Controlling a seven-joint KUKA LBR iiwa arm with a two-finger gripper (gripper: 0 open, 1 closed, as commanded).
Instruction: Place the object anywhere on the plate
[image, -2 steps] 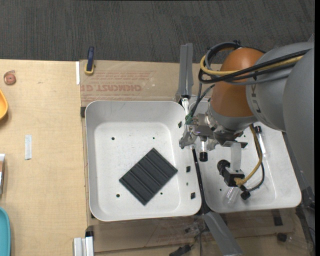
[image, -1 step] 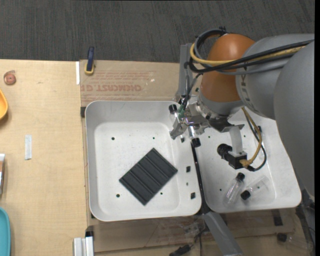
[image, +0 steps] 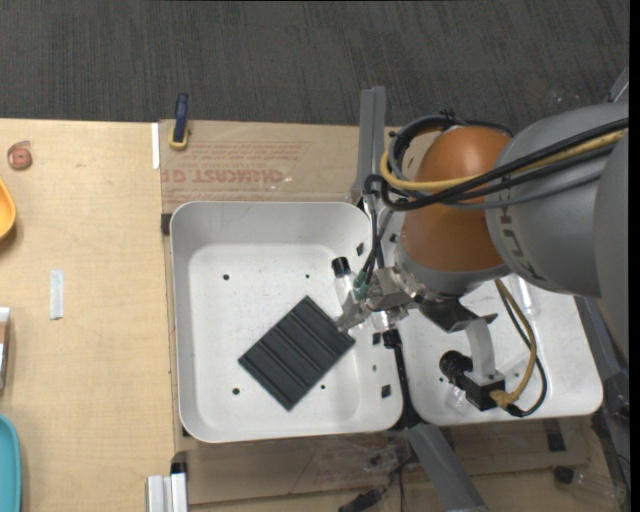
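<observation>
The dark ribbed plate (image: 297, 352) lies flat and skewed on the floor of the left bin (image: 200, 240). It appears thin, rigid and light; the ribs should give grip, but a flat piece offers little except its edges.

The hand (image: 362, 300) hangs at the plate's upper right corner, beside the bin's right wall. Its grasp cannot be told.

The orange-banded arm (image: 455, 210) overhangs the right bin (image: 575, 390). The counter (image: 80, 350) lies left of the plate's bin.

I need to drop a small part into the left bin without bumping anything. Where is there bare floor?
Bare floor lies between the left bin's far wall and the dark ribbed plate, and along its left wall. It is crowded at the plate's right corner, where the gripper hangs by the right wall.
</observation>
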